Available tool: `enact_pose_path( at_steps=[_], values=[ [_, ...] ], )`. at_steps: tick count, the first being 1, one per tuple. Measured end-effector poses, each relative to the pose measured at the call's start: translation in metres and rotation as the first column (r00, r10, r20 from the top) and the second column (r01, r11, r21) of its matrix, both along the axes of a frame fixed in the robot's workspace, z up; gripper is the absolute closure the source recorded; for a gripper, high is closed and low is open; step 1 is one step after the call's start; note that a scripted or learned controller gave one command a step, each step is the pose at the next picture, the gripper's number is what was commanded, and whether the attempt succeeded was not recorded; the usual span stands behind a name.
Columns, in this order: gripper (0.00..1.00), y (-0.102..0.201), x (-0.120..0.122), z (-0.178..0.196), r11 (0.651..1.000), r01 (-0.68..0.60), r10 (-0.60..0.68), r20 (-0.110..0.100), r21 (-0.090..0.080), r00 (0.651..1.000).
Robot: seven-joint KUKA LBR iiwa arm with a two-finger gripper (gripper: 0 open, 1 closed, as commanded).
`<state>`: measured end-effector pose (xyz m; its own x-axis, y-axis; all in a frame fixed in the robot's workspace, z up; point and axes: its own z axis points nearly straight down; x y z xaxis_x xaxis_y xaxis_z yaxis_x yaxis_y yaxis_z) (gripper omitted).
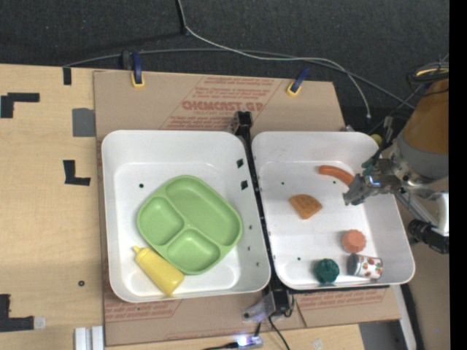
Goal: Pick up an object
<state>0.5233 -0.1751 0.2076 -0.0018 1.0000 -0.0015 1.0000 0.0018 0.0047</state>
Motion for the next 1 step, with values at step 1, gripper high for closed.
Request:
enact_pose_path(
  at_steps=[1],
  values=[
    [1.0,0.0004,0.0006,0.0274,1.0,0.0,0.0,-0.003,0.001,1.0]
  ],
)
